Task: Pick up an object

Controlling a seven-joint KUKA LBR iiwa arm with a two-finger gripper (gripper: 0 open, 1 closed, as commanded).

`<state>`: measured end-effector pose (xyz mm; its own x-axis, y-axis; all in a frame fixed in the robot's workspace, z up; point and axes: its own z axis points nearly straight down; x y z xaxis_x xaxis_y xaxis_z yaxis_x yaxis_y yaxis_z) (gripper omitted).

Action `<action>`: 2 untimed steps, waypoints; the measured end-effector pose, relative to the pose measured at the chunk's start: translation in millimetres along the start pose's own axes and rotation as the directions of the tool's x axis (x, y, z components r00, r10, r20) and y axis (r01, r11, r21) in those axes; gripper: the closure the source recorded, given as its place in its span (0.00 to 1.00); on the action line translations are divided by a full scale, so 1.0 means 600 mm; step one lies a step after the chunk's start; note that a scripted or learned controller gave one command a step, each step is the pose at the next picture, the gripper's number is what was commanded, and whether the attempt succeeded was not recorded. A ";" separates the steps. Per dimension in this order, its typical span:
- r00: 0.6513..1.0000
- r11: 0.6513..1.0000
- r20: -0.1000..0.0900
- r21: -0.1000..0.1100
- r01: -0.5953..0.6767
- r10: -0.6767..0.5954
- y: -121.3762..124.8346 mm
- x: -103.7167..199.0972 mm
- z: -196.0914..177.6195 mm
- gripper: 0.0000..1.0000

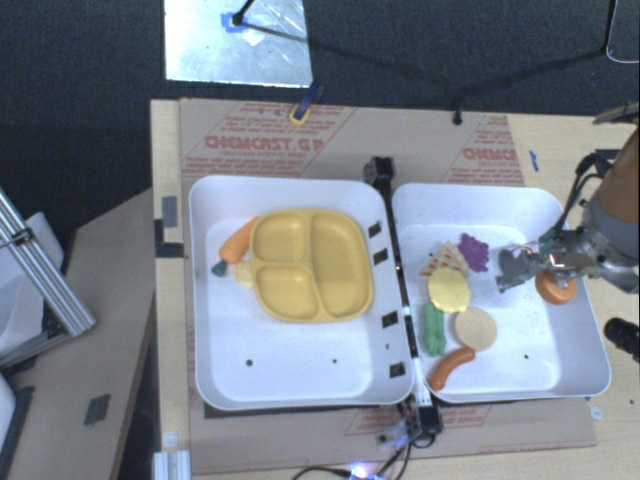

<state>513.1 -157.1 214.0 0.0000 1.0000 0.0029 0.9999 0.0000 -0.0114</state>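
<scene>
The right bin (540, 373) holds several toy foods: purple grapes (474, 251), a tan wedge (443, 260), a yellow round piece (449, 290), a green pod (433, 328), a beige disc (475, 328) and an orange sausage (452, 366). My gripper (515, 266) hangs low over the right part of this bin, just right of the grapes. An orange ball (556, 288) lies right beside it, partly hidden under the wrist. Nothing shows in the gripper's grasp.
The left bin (215, 358) carries a yellow divided plate (305, 264) with a carrot (237, 240) at its left rim. A black divider (395, 268) separates the bins. A metal sheet (238, 28) lies beyond the bench.
</scene>
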 end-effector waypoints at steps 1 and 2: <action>1.000 1.000 0.003 -0.013 0.003 -0.003 0.005 0.001 -0.011 0.00; 1.000 1.000 0.002 -0.009 0.001 -0.001 0.002 -0.016 0.074 0.00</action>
<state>514.0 -166.8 169.8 -0.0006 1.0000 0.0006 1.0000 0.0006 -0.0028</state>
